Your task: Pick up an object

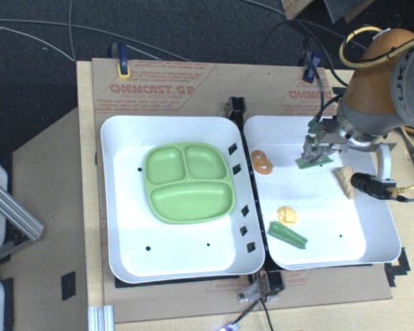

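My gripper (316, 149) hangs over the back part of the right bin (372, 250), reaching in from the right. A small green piece (308, 161) shows right at its tip, touching or just under it; I cannot tell whether it is gripped. Other things lie in the right bin: an orange pretzel-shaped piece (261, 162) near the left wall, a yellow lump (287, 216), a long green piece (288, 235) toward the front, and a beige wedge (344, 179) under the wrist.
The left bin (124, 254) bears a green divided plate (189, 183) in its middle. A black divider with clips (243, 178) runs between the two bins. Cardboard board and clamps border the back.
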Robot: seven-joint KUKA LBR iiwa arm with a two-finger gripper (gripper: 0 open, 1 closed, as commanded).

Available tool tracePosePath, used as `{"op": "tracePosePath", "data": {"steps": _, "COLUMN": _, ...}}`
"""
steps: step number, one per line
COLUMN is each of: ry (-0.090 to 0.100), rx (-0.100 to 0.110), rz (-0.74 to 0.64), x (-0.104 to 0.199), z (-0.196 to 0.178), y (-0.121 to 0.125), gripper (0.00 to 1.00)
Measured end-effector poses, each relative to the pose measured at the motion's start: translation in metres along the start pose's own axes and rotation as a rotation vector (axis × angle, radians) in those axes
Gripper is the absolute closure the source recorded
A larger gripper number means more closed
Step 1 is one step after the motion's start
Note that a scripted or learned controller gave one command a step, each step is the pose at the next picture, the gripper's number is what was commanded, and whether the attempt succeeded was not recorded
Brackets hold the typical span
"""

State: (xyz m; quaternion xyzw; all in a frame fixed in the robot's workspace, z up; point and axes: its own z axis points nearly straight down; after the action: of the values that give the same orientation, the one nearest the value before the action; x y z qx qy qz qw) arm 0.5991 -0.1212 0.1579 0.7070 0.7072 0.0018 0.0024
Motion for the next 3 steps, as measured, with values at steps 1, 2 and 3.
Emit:
{"op": "tracePosePath", "data": {"steps": 1, "ry": -0.001, "rx": -0.003, "rz": -0.001, "x": -0.002, "z": -0.065, "y": 0.005, "gripper": 1.00}}
{"op": "tracePosePath", "data": {"steps": 2, "ry": 0.000, "rx": 0.000, "rz": -0.001, "x": -0.002, "z": -0.113, "y": 0.006, "gripper": 1.00}}
{"op": "tracePosePath", "data": {"steps": 3, "ry": 0.004, "rx": 0.010, "rz": -0.004, "x": 0.044, "z": -0.099, "y": -0.017, "gripper": 1.00}}
